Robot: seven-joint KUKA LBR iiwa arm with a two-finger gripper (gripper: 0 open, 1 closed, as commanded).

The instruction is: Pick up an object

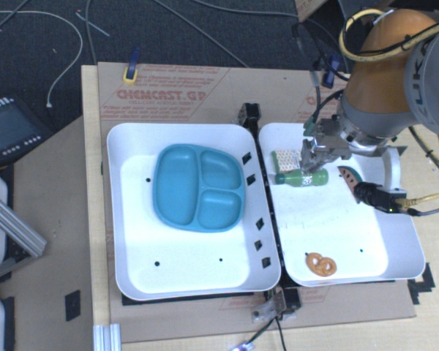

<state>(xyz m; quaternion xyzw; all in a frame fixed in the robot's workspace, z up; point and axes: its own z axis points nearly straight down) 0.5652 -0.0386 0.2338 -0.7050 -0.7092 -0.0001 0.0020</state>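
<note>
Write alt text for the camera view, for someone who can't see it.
A grey and orange robot arm lowers its claw onto a green bottle in the right bin, which also holds a pretzel. The left bin holds a blue divided plate.

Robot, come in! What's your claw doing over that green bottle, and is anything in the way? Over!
Gripper low in the right bin, right over the green bottle. Grip unconfirmed. Sponge touching the bottle; pretzel well apart.
</note>
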